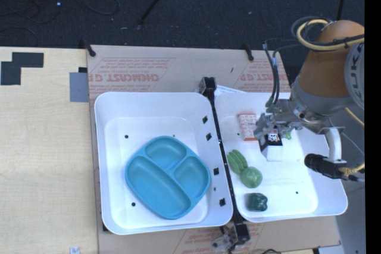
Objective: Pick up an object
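I see the light wood tabletop (pixel 41 146) carrying a brown cardboard sheet (pixel 149 68) with red print. Two shallow white bins lie side by side on it: left bin (pixel 107 128), right bin (pixel 324 202).

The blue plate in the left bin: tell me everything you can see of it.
The blue plate is a light blue, rounded tray that looks like plastic, split by raised ridges into three compartments: one smaller one toward the top and two larger ones below. It lies flat and right side up on the floor of the left bin, turned at an angle to the bin's walls. Nothing rests in it.
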`<state>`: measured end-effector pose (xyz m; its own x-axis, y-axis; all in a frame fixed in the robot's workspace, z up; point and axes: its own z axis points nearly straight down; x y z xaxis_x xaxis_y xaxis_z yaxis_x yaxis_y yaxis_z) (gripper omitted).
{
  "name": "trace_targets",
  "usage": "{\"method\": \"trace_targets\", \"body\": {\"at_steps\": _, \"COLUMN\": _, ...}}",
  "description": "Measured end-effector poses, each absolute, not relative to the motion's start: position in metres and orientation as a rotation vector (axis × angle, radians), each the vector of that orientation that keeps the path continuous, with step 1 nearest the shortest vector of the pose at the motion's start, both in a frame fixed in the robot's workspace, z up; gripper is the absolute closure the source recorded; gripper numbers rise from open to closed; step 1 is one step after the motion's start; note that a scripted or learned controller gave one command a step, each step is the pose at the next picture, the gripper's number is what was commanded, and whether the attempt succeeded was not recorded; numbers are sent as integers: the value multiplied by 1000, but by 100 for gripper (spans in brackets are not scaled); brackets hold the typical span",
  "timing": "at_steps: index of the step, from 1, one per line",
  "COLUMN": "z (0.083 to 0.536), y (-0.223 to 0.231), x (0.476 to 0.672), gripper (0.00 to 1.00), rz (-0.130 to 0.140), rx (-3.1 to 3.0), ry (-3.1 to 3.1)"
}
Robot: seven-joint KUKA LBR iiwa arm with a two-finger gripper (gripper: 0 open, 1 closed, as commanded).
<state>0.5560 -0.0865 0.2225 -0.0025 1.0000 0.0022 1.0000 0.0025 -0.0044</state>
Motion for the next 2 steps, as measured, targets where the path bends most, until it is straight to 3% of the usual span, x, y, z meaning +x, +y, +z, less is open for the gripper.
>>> {"method": "trace_targets", "body": {"at_steps": 1, "z": 231, "y": -34, "x": 556, "gripper": 100, "rz": 1, "rx": -2215, "ry": -2223}}
{"method": "trace_targets", "body": {"at_steps": 2, "z": 238, "y": 17, "x": 543, "gripper": 100, "rz": 4, "rx": -2216, "ry": -2221}}
